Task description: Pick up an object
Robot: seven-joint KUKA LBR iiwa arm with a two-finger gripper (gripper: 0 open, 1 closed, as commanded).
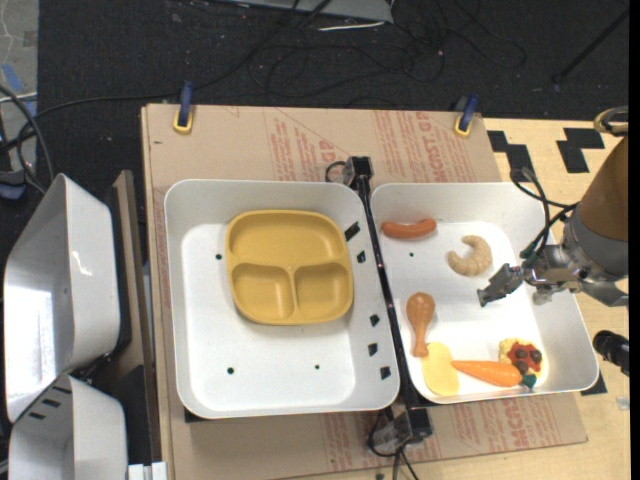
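Note:
My gripper (497,289) hangs over the right part of the right bin (455,194), with nothing between its dark fingers. Left of and above it lies a beige croissant-shaped piece (472,256). A sausage (409,229) rests near the bin's far left corner. A chicken drumstick (421,319) lies left of the gripper, closer to the front. Along the front of the bin are a yellow slice (439,372), an orange carrot (487,372) and a small pizza-like piece (522,355).
The left bin (205,368) holds a yellow divided plate (290,266). A black divider (378,268) runs between the bins. Both stand on a cardboard sheet (300,133) held by two clamps. White containers (55,278) stand at the far left.

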